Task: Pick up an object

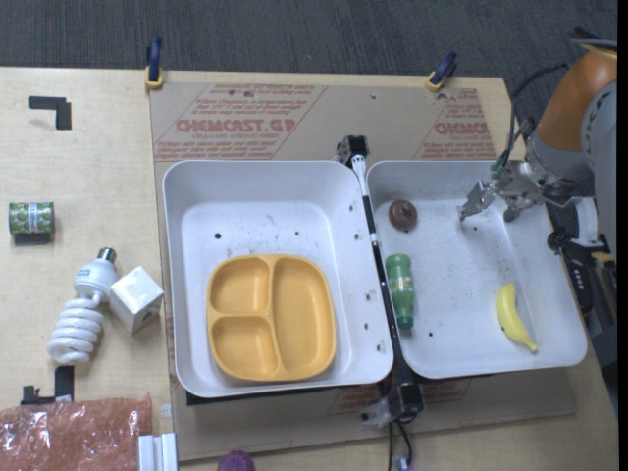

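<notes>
Nothing picked up yet: your banana (515, 317) lies at the lower right of the right bin (461, 356), the green bottle (399, 290) along its left wall, a brown lump (402, 213) above. Your gripper (483, 202) hovers at the bin's upper right, jaws apparently spread and holding nothing, arm slanting in from the right.

Two white bins sit side by side: the left bin (186, 263) holds one yellow divided plate (271, 316); the right bin (549, 346) holds three items, namely one green bottle (399, 288), one banana (514, 317) and one brown round object (402, 213). Left of the left bin lie one spiral light bulb (78, 320), one white cube (136, 298) and one green can (31, 220).
</notes>
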